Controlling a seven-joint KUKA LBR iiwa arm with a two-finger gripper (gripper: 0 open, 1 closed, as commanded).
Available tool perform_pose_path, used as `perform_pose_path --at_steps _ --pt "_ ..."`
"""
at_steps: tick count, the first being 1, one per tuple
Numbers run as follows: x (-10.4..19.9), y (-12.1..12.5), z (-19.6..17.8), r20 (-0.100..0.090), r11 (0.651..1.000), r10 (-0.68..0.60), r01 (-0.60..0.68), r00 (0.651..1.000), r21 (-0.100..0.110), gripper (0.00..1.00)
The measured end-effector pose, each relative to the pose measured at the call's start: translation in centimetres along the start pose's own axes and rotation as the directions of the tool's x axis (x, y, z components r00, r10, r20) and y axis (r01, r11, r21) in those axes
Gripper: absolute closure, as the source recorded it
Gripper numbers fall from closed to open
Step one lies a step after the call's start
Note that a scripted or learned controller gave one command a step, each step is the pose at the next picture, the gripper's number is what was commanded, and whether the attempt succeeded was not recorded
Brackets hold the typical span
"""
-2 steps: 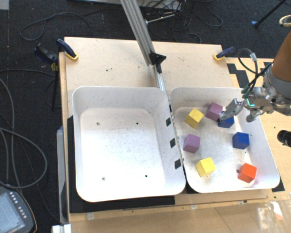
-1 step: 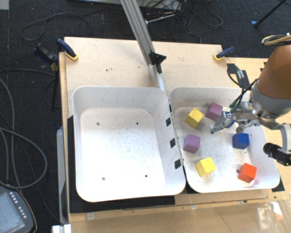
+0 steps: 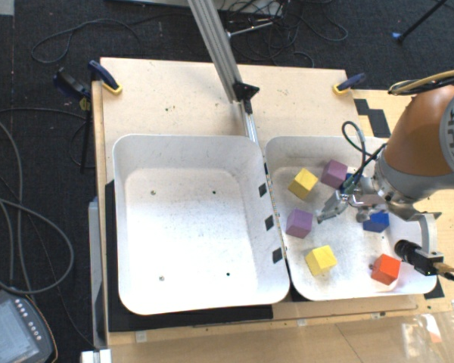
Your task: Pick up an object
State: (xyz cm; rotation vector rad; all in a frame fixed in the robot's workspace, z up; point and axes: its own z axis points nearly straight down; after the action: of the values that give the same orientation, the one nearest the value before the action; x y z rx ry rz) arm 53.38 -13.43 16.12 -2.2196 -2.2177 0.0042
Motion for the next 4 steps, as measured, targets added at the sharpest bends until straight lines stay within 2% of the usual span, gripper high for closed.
perform_pose_path --at_steps 1,2,3,4 --pt "0.5 0.4 3.9 0.002 1.000 -0.002 0.002 1.000 -0.018 0.00" --pt "0.5 0.4 3.1 0.002 1.000 0.000 0.000 1.000 -0.019 1.00" --pt "0.9 0.7 -1.3 0.002 1.000 -0.004 0.004 1.000 -0.010 1.00" --pt "0.9 0.9 -7.6 0.003 1.000 -0.004 0.004 1.000 -0.013 1.00"
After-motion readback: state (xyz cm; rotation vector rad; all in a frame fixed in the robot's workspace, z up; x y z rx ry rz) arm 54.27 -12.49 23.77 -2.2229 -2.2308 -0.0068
